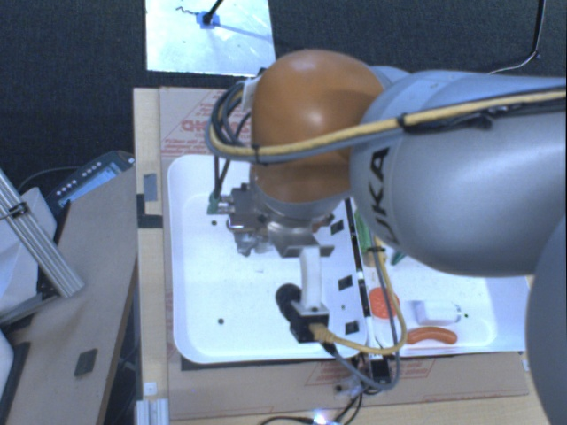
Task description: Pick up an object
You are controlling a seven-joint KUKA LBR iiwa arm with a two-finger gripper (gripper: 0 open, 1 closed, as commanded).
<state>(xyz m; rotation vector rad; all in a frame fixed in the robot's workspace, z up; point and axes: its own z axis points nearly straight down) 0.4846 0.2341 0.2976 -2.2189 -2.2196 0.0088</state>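
My gripper point(251, 235) hangs under the orange wrist band over the middle of the left white bin point(199, 326), mostly covered by the arm from above. No object shows at it. In the right bin point(478, 330) lie a red-orange round object point(383, 304), a long orange object point(432, 335) and a small white object point(438, 311). A green object point(362, 234) pokes out by the divider, partly under the arm.
The big grey arm point(461, 175) covers most of the right bin. A black cable end point(291, 301) hangs off the wrist above the left bin's floor. A cardboard sheet point(182, 118) lies under the bins, and a shiny plate point(208, 25) sits behind them.
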